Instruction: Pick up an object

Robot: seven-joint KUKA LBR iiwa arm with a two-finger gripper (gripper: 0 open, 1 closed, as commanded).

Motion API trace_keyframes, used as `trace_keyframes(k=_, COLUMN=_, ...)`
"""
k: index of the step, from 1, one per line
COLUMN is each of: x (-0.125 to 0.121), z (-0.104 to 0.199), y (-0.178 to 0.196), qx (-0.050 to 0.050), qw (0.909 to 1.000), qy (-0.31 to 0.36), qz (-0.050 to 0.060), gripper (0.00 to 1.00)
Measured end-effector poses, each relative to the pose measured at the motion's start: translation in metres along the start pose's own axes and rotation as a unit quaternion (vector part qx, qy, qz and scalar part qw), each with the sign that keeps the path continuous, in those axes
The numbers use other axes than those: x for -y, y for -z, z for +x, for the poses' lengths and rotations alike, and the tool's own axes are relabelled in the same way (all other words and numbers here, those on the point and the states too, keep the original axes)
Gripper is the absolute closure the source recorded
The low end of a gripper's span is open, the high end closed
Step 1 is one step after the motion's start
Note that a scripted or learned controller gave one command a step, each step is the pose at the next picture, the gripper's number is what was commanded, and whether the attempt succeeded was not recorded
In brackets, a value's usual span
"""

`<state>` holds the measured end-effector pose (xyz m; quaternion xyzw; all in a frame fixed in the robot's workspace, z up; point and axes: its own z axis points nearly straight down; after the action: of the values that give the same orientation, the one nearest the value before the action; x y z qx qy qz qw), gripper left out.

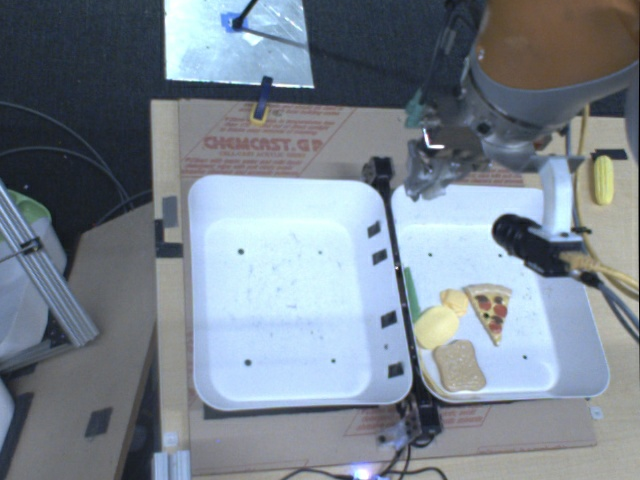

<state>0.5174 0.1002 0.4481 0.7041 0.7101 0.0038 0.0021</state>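
Hanging over the right white bin's [575, 368] far corner, the claw [428, 183] has toy food lying well toward the near edge. Nearest is the flat triangular pizza slice [490, 308]; the grip's state cannot be told.

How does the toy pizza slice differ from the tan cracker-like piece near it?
The triangular pizza slice has red spots on yellow; the tan cracker-like piece is plain and roughly rectangular. The slice lies nearer the middle of the right-hand white bin, the cracker near its front edge. Both lie flat, untouched.

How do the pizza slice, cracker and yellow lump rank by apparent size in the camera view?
1. Cracker and pizza slice: too alike to rank.
2. Yellow lump, slightly smaller.
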Motion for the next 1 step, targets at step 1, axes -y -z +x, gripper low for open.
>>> trace_keyframes(k=1, x=-0.0106, z=0.0338, y=-0.0078, qx=0.001, qw=1.0, qy=-0.001, qz=0.003, gripper=1.0)
